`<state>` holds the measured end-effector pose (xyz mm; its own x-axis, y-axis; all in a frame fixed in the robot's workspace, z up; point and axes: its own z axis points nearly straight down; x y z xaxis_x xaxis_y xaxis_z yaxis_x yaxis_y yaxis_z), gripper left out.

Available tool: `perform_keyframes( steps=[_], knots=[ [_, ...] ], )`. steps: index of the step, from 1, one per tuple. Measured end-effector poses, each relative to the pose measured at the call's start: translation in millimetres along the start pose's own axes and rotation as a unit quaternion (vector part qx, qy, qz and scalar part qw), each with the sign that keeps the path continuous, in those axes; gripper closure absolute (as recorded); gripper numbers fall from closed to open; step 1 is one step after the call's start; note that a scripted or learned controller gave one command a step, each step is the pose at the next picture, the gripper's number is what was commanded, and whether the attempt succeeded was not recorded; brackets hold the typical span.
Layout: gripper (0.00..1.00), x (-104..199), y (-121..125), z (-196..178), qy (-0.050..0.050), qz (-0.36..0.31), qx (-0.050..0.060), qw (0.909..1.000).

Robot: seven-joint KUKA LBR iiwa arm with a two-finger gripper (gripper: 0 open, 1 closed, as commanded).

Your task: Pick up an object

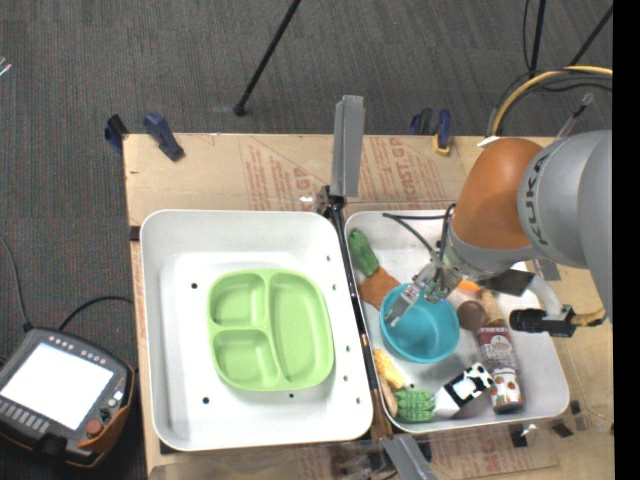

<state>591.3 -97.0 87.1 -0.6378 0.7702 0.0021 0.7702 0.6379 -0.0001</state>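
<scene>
tray [270, 330] light green | bowl [420, 330] blue | bins [160, 268] white

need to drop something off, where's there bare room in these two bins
Left bin: bare white floor all round the green divided plate, widest along the far wall and the left side. Right bin: crowded, with the blue bowl, can, green toy and gripper; only a small bare patch by its far wall.

A round blue bowl [421, 332] sits upright, open side up, in the right-hand white bin [553, 383], at the lower right of the frame. A brown ball [470, 314] lies just beside its right rim, a printed can [499, 368] lower right, a green toy [415, 402] below.
</scene>
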Motion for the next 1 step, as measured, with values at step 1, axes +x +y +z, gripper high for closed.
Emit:
perform_keyframes(
  steps=[1],
  knots=[
    [0.0,-90.7,-8.9,-1.3,-0.002,-0.004,-0.001,1.0]
  ],
)
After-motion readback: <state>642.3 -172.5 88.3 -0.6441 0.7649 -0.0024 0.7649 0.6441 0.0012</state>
